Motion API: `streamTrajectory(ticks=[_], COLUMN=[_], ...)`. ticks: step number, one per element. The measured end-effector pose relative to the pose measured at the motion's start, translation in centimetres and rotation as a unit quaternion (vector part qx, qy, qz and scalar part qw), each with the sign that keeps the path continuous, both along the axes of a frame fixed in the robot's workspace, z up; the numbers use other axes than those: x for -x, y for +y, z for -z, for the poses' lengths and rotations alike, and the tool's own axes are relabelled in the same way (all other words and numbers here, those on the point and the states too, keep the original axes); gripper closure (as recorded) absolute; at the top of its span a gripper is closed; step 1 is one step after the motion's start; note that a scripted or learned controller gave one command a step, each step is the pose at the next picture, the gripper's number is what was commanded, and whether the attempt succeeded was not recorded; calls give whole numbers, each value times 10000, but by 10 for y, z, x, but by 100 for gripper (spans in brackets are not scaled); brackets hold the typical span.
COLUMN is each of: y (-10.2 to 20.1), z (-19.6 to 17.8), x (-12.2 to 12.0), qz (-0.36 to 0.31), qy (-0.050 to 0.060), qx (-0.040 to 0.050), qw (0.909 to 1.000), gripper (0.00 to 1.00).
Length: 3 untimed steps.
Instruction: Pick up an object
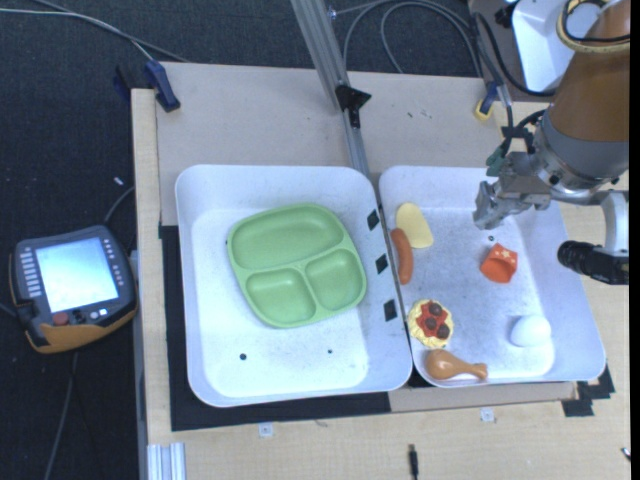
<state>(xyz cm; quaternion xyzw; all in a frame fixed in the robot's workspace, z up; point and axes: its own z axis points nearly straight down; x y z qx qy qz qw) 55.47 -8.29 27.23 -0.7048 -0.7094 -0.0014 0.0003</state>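
The pincer hangs over the upper part of the right bin, below the grey wrist and the orange band of the arm, which enters from the right of the camera view. Whether the pincer is wide or narrow cannot be told from this angle, and nothing is seen held in it. Just below and slightly right of the pincer, an orange-red block lies on the bin floor, apart from the pincer tip. Further toward the lower right corner of the same bin rests a white egg-shaped object. To the left of the pincer, near the bin's left wall, lies a yellow piece, touching or just beside a red sausage that lies lengthwise along that wall. Below these sits a small round pizza-like piece, and beneath it a tan drumstick near the bin's lower edge. The left bin holds a green compartment plate with one large and two small sections, lying tilted in plan. Both bins rest side by side on the tabletop. A handheld control pendant lies on the dark floor, well to the left of the tabletop.
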Motion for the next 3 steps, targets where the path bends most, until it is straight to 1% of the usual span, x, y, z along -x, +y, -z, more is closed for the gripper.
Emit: streamTrajectory(ticks=[1, 2, 3], y=[51, 100, 158], z=[18, 14, 32], x=[-4, -5, -3], qz=[5, 27, 5], qy=[24, 6, 31], qx=[1, 7, 3], qw=[10000, 10000, 10000], gripper=[100, 100, 100])
